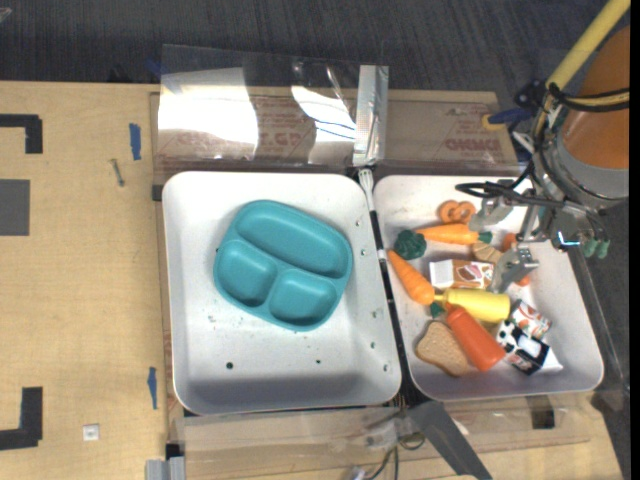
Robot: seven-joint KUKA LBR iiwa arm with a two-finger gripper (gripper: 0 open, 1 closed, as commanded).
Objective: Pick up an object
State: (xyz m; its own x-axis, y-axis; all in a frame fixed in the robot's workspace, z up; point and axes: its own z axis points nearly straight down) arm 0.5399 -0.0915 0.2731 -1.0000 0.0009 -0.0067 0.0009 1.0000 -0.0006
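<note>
Camera view: the gripper [517, 258] is being held at three o'clock over the right bin [590, 358], grip state untellable, and should be centred on the yellow corn [478, 303] before closing.

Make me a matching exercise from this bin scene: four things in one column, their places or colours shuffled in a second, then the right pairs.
Things:
1. divided plate
2. bread slice
3. pretzel
4. gripper

Descriptions:
A. brown, at the right bin's near edge
B. teal, in the left bin
C. above the right bin's toys
D. orange, near the right bin's far edge

Pairs: 1-B, 2-A, 3-D, 4-C
</note>
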